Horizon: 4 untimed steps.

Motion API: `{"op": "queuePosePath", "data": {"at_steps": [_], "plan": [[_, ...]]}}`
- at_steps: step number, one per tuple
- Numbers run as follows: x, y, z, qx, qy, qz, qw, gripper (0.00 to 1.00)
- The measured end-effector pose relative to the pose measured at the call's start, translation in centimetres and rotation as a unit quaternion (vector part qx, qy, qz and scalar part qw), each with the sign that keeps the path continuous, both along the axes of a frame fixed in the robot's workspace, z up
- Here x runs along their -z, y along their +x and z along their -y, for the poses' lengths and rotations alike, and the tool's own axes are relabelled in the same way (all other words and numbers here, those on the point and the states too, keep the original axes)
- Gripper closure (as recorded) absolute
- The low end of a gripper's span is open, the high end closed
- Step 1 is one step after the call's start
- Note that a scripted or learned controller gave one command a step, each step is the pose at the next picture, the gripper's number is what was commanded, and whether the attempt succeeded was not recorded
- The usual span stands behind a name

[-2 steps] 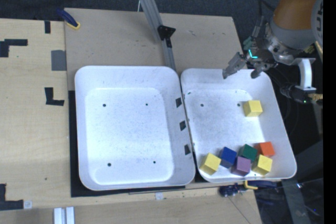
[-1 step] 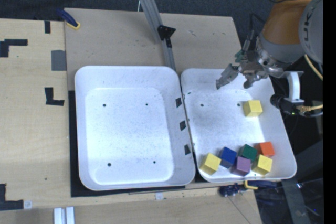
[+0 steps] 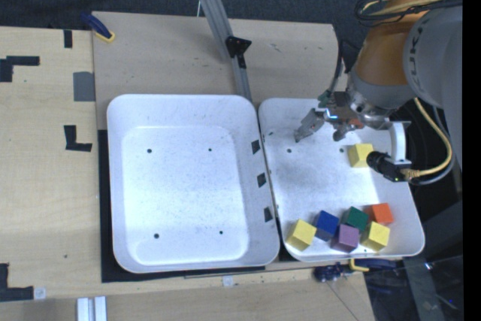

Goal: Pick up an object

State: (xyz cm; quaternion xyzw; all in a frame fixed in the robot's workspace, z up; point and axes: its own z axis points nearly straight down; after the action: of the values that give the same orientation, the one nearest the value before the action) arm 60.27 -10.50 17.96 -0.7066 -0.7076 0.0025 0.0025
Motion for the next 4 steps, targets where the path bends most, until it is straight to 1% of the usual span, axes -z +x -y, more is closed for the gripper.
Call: {"op": "queuePosePath", "data": {"at_steps": [1, 2, 3, 4], "plan": [[6.4, -0.7, -0.1, 0.0, 0.0, -0.001, 1.0, 0.0], [5.0, -0.5, -0.2, -0.001, 0.0005, 0.002, 1.0, 1.0], [-1.3, 0.1, -0.3, 0.0, -0.0004, 0.006, 1.0, 1.0], [-7.5, 0.4, -0.9, -0.001, -0.0004, 0.007, 1.0, 1.0]]}}
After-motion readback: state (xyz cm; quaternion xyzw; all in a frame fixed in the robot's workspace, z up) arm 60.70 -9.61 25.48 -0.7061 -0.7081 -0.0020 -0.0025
